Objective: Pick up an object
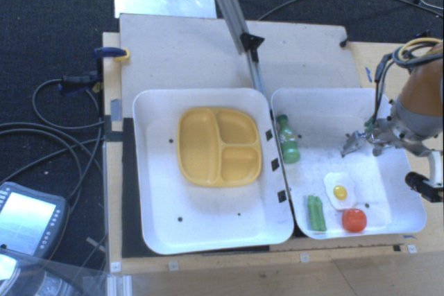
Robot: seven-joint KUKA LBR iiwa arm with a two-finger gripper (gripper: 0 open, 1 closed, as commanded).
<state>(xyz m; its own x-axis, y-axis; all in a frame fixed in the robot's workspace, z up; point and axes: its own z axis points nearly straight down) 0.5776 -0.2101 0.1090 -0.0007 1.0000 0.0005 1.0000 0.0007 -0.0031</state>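
The right bin [399, 218] held four candidates: a green bottle [287, 142] at its 9 o'clock wall, a fried egg toy [339, 190] near the middle, a red tomato [354, 220] at 6 o'clock and a green pod-like piece [316, 213] just beside the egg at its 7 o'clock. All looked like light, stiff plastic. The tomato seemed round and likely to slip, so a grip across its widest part would suit; the egg lay flat and would be hard to catch. The hand [355, 143] hung at 1 o'clock from the egg, holding nothing; whether it was spread I could not tell. The left bin [149, 218] carried a yellow divided plate [219, 146].
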